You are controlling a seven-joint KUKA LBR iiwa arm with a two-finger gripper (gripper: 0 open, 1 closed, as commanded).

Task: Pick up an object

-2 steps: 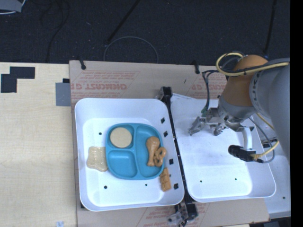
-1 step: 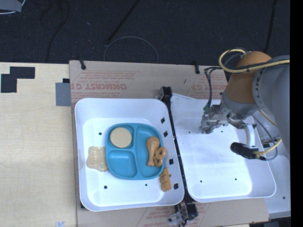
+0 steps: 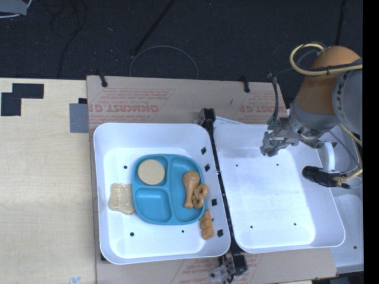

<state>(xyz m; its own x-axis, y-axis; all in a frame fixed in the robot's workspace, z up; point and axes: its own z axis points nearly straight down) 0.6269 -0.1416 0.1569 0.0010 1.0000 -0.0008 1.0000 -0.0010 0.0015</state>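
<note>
1. Presently, task status: nothing has been picked up yet, as far as the view shows. All candidate objects lie in the left bin (image 3: 112, 141), while the arm sits over the right bin (image 3: 331, 229). The approach, descent, grasp and lift appear to be still ahead.

2. Gripper (image 3: 269, 147): positioned above the upper part of the right bin, near its back wall, on the end of the grey arm with its orange band (image 3: 331, 76). It is small and dark in the view; how far its jaws stand apart cannot be told. No object is seen between them, and whether it touches the bin floor cannot be judged.

3. Blue divided tray (image 3: 155, 209): centre of the left bin, three compartments.

4. Round tan disc (image 3: 150, 171): resembling a flat biscuit or pancake, in the tray's upper left compartment.

5. Tan drumstick-shaped piece (image 3: 190, 185): in the tray's right compartment, with a pretzel-like piece (image 3: 201, 195) touching it.

6. Pale bread-like slice (image 3: 121, 198): on the bin floor, touching the tray's left edge.

7. Small brown lumpy piece (image 3: 206, 225): on the bin floor, just beside the tray's lower right corner.

8. Distance to work: the gripper is well apart from every listed object, with the divider between the bins lying between.
</note>
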